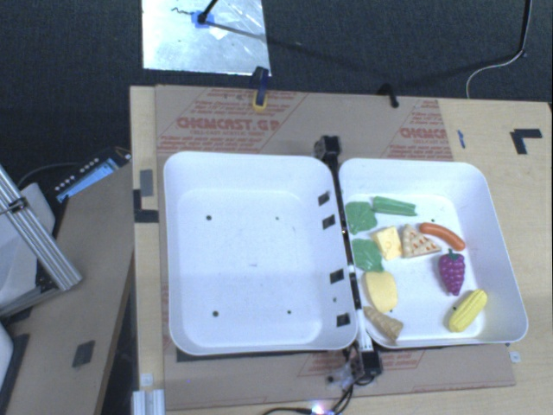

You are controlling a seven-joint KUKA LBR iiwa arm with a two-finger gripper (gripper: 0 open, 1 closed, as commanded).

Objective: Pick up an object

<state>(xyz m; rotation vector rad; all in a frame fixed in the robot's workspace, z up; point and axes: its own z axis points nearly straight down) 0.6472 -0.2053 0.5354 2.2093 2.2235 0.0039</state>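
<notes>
Dark carpet surrounds your surface [484, 128], which is topped with printed cardboard and two white bins side by side. Your left bin [251, 171] has nothing but a few dots on its floor. All the toy food sits in your right bin [484, 197] — green bean pod [394, 205], sausage [441, 234], cheese wedge [388, 242], purple grapes [452, 271], corn cob [467, 309], lemon [381, 290] — mostly bunched near the divider. Can't tell you the pincer's state from this angle.
</notes>
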